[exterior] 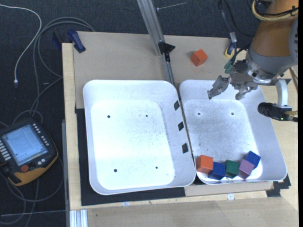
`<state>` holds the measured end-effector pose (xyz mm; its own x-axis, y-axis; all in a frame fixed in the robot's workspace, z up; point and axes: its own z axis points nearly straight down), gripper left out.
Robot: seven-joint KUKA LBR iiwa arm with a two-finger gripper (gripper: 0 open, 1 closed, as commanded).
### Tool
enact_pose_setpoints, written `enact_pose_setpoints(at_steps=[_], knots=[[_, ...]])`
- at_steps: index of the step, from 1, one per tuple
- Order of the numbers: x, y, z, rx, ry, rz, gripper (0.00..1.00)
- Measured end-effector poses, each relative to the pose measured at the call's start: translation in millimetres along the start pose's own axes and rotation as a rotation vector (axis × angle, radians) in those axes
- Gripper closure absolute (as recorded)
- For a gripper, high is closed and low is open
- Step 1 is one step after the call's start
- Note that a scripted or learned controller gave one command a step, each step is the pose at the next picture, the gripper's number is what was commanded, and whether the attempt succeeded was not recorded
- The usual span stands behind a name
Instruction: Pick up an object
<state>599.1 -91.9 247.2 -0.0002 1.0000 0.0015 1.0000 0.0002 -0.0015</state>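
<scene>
We see smooth white plastic bins [128, 86] with dark speckles, on a matt pale wooden bench [118, 56].

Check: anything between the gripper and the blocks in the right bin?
Nothing: the camera view shows bare speckled bin floor between the gripper and the blocks.

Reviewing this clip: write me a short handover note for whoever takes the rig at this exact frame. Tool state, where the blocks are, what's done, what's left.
Tool: open, holding nothing, hanging over the far end of the right bin.
Blocks: five are bunched along the right bin's near edge, an orange block, a blue block, a green block, a purple block and a second blue block. Another orange block lies on the bench beyond the bins.
Done: nothing picked up yet.
Left: bring the tool to the near-edge cluster, close on one block and lift it. The blocks are packed closely, so a clean grasp may be awkward.
</scene>
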Motion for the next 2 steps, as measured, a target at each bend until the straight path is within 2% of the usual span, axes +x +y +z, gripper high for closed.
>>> enact_pose_setpoints(at_steps=[1,2], knots=[[-9,-4,22,0.003,-0.001,0.001,0.0],[-7,31,99,0.007,0.0,-0.001,0.0]])
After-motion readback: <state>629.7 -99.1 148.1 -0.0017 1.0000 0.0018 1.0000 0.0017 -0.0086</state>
